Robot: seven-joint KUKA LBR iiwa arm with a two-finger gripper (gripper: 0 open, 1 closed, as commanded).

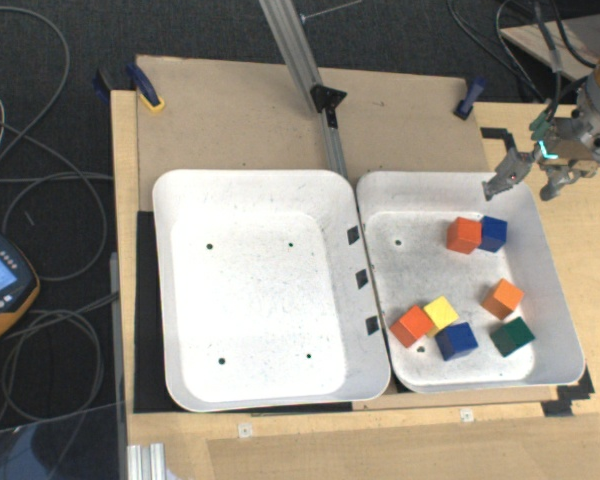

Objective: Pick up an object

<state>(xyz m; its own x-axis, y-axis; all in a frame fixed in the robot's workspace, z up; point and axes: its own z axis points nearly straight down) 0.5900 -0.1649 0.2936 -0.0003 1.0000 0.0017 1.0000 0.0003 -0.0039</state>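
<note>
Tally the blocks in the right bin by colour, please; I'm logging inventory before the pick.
Orange: 3
Blue: 2
Yellow: 1
Green: 1
Total: 7

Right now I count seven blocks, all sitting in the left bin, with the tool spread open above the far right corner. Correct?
Not quite: the camera view shows the seven blocks in the right bin, not the left bin. The rest holds: the tool hangs open above that bin's far right corner.
</note>
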